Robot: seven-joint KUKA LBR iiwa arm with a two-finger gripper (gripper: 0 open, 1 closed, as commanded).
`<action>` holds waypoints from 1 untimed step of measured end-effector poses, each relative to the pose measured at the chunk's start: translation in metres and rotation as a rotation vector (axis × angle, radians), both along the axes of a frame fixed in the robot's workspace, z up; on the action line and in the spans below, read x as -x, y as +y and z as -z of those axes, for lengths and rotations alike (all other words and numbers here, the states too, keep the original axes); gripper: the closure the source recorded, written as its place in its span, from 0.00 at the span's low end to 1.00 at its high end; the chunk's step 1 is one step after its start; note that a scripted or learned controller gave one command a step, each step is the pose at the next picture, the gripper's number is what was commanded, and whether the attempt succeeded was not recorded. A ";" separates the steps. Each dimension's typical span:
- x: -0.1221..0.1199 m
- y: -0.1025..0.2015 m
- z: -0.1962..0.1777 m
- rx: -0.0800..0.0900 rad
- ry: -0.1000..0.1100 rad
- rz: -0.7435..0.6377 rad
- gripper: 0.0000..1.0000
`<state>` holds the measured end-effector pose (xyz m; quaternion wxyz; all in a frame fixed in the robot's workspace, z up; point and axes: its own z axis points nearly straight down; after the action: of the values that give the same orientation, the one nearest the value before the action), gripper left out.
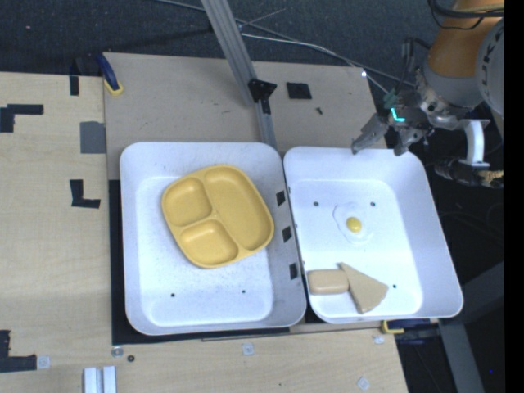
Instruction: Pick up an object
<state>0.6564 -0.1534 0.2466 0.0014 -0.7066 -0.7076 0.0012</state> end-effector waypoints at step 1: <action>-0.001 0.000 -0.001 0.001 -0.003 0.000 0.00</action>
<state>0.6569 -0.1534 0.2477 0.0001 -0.7065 -0.7077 0.0004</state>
